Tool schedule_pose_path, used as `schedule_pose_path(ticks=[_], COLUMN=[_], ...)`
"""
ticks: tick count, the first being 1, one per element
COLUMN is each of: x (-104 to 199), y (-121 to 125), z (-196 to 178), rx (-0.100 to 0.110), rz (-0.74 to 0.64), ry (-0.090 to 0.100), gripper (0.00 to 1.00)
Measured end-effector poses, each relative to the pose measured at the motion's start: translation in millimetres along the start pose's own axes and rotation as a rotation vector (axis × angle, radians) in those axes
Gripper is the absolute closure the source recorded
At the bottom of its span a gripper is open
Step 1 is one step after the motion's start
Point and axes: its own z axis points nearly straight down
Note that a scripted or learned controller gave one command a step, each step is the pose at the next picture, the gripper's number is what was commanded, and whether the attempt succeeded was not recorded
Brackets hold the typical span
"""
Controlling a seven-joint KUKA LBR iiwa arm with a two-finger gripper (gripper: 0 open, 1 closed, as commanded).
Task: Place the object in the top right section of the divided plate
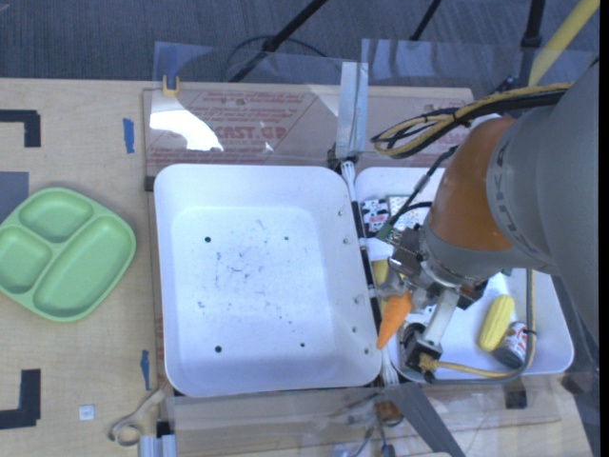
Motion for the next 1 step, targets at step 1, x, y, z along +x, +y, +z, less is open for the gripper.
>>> schedule_pose_path(ticks=[1], x=[43.2], y=[-18.7], z=[21.0], rx=[-0.035], rz=[-0.14], ry=[-0.008], gripper=[1.0])
